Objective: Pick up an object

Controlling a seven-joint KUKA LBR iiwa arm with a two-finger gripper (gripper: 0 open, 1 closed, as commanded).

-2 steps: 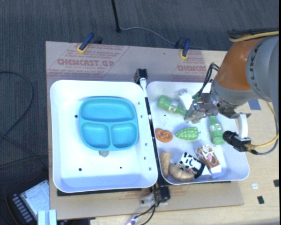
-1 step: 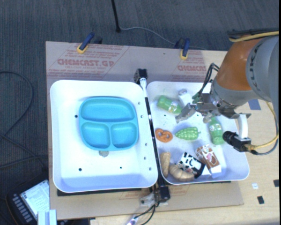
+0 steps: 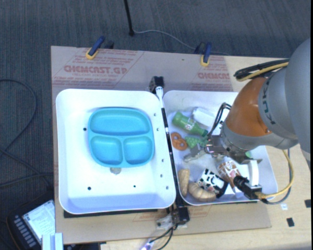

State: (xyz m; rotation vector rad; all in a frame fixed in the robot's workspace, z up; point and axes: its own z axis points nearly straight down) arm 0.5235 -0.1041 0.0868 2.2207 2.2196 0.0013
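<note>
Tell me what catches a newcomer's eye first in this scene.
The bright blue divided tray stands out, lying alone in the middle of the left bin. Next comes the arm's orange band, looming over the right bin, where small toys are jumbled, among them a green bottle and a black-and-white cow.
</note>
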